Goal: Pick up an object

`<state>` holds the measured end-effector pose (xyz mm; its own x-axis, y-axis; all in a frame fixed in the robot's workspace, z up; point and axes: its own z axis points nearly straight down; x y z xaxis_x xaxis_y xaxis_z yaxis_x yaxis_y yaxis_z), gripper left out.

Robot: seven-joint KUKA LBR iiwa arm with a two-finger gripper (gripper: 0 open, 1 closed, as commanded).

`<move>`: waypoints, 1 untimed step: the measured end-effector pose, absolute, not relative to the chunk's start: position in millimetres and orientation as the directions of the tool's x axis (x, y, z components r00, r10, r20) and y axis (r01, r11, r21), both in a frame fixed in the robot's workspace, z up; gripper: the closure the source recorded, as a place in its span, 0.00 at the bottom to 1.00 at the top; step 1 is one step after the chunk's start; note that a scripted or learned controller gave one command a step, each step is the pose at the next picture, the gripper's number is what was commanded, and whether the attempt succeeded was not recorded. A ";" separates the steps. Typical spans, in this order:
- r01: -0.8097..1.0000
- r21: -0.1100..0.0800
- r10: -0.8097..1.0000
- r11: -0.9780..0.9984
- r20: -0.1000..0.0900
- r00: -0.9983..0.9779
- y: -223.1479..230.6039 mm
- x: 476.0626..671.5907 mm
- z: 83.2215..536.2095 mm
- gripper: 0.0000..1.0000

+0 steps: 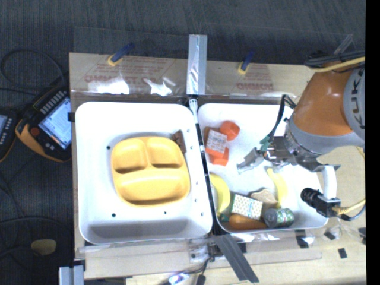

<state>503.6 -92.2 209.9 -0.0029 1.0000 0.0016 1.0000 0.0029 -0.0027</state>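
The right bin (249, 113) holds several objects. An orange bottle (218, 142) with a white label lies at its left side. Along the near wall lie a yellow-green fruit (220, 195), a small patterned box (246, 206), an orange carrot (243, 221) and a dark round can (278, 217). A yellow banana (279, 186) lies just below the gripper. My gripper (254, 157) hangs over the bare middle of this bin, to the right of the orange bottle. I see nothing held in it.
The left bin (95, 218) holds a yellow divided tray (151, 168) with a small brown piece (178, 138) at its far right corner. A handheld pendant (50, 123) lies off the bench to the left. Blue and yellow clips sit on the back edge.
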 end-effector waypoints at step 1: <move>1.000 -0.001 1.000 -0.015 0.002 0.015 -152.0 522.0 192.8 0.00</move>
